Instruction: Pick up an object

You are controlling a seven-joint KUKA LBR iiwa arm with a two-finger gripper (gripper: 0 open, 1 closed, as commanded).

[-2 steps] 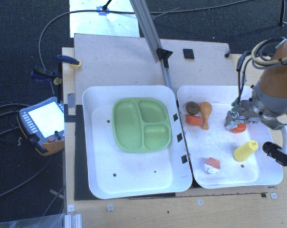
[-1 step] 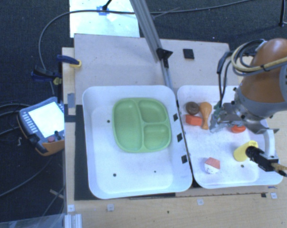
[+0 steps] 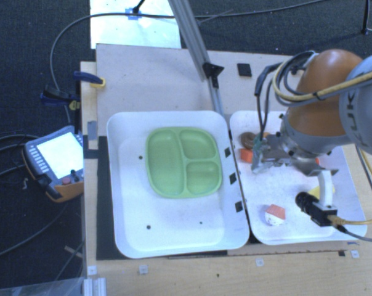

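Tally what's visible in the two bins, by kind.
Green divided plate, left bin: 1
Red-and-white object, right bin: 1
Orange object by the tool: 1
Brown round object: 1
Yellow object, partly hidden: 1
Total: 5

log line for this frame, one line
arm: over right bin | gripper: low at bin's left side, near orange object | green tray: in left bin | grasp: not seen

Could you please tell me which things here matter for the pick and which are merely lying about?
For the job:
- pincer, low in the right bin
- orange piece beside it
- brown round thing
- red-and-white object

Lying about:
- green divided plate in the left bin
- handheld controller off the bench
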